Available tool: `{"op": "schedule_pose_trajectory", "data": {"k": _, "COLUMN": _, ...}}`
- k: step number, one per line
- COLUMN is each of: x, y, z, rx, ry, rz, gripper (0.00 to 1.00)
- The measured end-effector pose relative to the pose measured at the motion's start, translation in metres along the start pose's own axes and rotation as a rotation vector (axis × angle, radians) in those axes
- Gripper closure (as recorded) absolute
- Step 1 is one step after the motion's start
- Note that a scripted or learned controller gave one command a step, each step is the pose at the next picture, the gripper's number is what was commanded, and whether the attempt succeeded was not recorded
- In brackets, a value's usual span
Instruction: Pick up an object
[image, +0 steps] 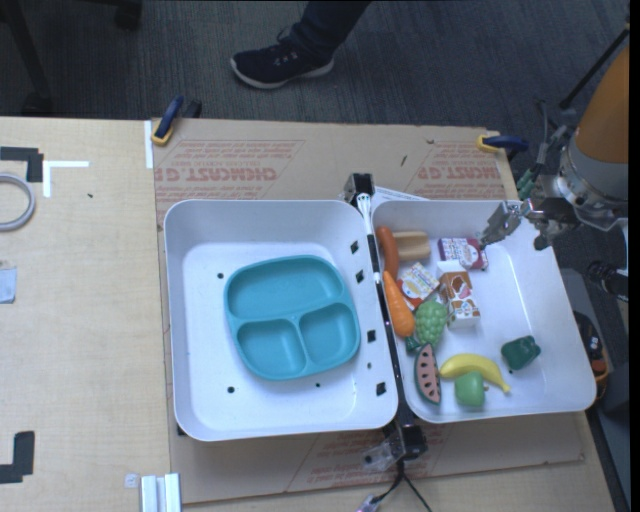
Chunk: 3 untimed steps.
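Claw (520, 222) | above right bin's (560, 300) far edge | toys (450, 300) below-left, apart

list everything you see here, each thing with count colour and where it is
left bin: 1, white, centre of the bench
divided tray: 1, teal, three compartments, inside the left bin
right bin: 1, white, beside the left bin
carrot: 1, orange, left side of the right bin
bread piece: 1, tan, top left of the right bin
small cartons: about 3, white with red and orange print, upper middle of the right bin
grapes: 1 bunch, green, right bin centre
watermelon slice: 1, red with green rind, bottom left of the right bin
banana: 1, yellow, bottom of the right bin
green round fruit: 1, under the banana
pepper: 1, dark green, right side of the right bin
clamps: 2, blue and yellow, cardboard's top corners
shoe: 1, dark, floor at top
pincer: 1, grey, over the right bin's upper edge
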<state>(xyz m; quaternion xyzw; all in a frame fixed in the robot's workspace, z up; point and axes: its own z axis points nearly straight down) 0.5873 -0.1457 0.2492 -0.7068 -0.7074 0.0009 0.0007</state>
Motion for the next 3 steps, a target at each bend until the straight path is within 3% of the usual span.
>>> {"op": "schedule_pose_trajectory", "data": {"k": 1, "x": 0.047, "y": -0.02, "z": 0.133, "rx": 0.001, "ry": 0.001, "rz": 0.001, "gripper": 0.0}}
{"op": "schedule_pose_trajectory", "data": {"k": 2, "x": 0.045, "y": -0.02, "z": 0.124, "rx": 0.001, "ry": -0.001, "rz": 0.005, "gripper": 1.0}}
{"op": "schedule_pose_trajectory", "data": {"k": 3, "x": 0.077, "y": 0.008, "z": 0.058, "rx": 0.0, "ry": 0.0, "rz": -0.001, "gripper": 1.0}}
